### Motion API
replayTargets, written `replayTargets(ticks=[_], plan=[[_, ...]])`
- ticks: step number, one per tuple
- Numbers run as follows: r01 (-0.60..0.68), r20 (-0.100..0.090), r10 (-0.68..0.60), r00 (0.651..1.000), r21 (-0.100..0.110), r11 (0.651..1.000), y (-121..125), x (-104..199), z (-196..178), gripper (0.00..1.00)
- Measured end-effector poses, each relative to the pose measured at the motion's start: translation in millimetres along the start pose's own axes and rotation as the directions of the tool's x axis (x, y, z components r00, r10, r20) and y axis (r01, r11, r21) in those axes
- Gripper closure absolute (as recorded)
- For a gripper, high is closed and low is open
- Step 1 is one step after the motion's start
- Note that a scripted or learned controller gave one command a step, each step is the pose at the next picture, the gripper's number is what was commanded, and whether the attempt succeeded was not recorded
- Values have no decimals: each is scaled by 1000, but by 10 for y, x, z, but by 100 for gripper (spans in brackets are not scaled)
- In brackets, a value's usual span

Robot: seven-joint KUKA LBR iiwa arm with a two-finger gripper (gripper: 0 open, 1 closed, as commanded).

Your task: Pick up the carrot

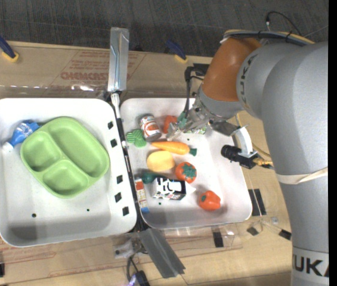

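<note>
The carrot (171, 147) is orange with a green stem end and lies flat across the upper middle of the right bin (234, 189). My gripper (187, 124) hangs just above and behind the carrot's right half, low over the bin. The arm's orange band and grey wrist cover the bin's back right corner. The carrot lies free on the bin floor with nothing gripping it.
Around the carrot lie a small can (150, 127), a red piece (169, 123), a green toy (135, 138), a yellow fruit (160, 160), a red fruit (185, 171), a black-and-white box (169, 187) and an orange-red pepper (209, 200). The left bin holds a green divided plate (65, 155) and a blue item (22, 131).
</note>
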State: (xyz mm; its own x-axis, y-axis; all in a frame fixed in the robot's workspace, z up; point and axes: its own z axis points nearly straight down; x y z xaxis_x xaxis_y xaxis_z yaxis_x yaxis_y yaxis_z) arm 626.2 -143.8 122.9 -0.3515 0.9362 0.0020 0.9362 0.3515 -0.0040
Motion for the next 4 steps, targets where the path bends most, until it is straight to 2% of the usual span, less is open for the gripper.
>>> replayTargets(ticks=[1,2,3,4], plan=[[0,0,0,1000,0,1000,-1,0,1,0],[149,7,-149,989,-8,989,-408,-158,267,0],[154,5,-154,988,-5,988,-410,-151,177,100],[6,4,-6,1000,-6,1000,158,45,-921,100]])
